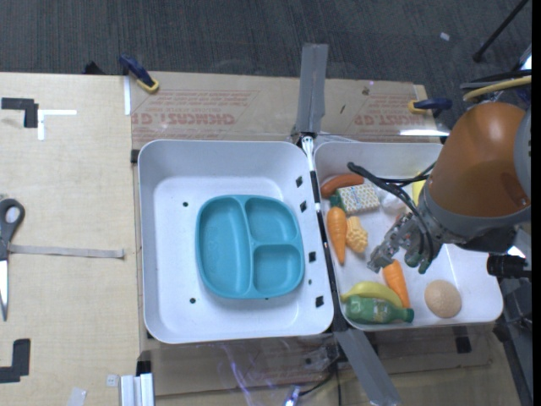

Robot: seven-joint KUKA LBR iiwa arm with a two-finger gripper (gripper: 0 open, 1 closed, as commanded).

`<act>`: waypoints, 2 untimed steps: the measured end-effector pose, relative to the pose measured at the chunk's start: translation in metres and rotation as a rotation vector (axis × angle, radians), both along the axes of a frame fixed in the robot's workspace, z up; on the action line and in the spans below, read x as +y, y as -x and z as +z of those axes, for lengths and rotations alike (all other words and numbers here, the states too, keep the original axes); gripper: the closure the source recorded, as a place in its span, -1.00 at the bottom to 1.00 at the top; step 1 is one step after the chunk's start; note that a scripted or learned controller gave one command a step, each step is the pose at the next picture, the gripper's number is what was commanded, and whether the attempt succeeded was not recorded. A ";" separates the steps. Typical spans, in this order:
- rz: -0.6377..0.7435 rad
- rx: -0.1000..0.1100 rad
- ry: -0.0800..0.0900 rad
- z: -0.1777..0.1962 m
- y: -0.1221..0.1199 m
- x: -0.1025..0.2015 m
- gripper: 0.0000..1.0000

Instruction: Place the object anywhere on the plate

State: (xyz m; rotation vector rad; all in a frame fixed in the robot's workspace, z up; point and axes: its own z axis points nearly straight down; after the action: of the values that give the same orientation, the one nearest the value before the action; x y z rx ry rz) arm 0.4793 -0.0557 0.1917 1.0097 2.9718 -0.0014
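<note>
L bin (pixel 152 227): shallow, white, sits on table (pixel 68 184). Holds teal plate (pixel 250 245), 3 compartments: 1 long on view-left, 2 smaller stacked on view-right. Plate lies flat, approx. centre of bin.

R bin (pixel 482 299): white, touching L bin along the middle divide. Contents, top to bottom:
- red-orange sausage-shaped item (pixel 341 182), near top L corner.
- pale speckled block (pixel 357 197), just below it, green edge on its L side.
- carrot (pixel 336 232), along L wall, tip pointing toward view bottom.
- yellow corn-like piece (pixel 357 237), just beside carrot, R side.
- 2nd carrot (pixel 396 282), mid-bin, tilted, top end right at the pincer.
- banana (pixel 372 291), near front wall, lying over green bottle (pixel 376 312).
- tan egg-shaped item (pixel 442 299), front R corner, apart from the rest.
- small yellow bit (pixel 418 192) by the arm, partly hidden; type unclear.

Arm (pixel 483 167): grey w/ orange band, enters from view-right, hangs over R bin.

Pincer (pixel 403 248): down low in R bin, fingers slightly spread, tips at top of 2nd carrot; nothing clearly gripped btwn them. Contact w/ carrot not certain.

Table extras: scissors (pixel 7 252) at far L edge; blue clamp (pixel 138 71) at cardboard's top L, another (pixel 429 105) top R.
</note>
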 end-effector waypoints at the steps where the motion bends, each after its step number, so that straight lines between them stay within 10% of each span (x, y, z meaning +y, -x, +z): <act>1: -0.059 0.000 -0.001 0.005 -0.050 0.126 1.00; 2: -0.001 0.000 -0.001 0.033 -0.032 0.180 1.00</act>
State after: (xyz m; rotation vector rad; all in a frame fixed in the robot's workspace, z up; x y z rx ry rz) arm 0.5109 0.1248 0.2248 1.0112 2.9713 0.0003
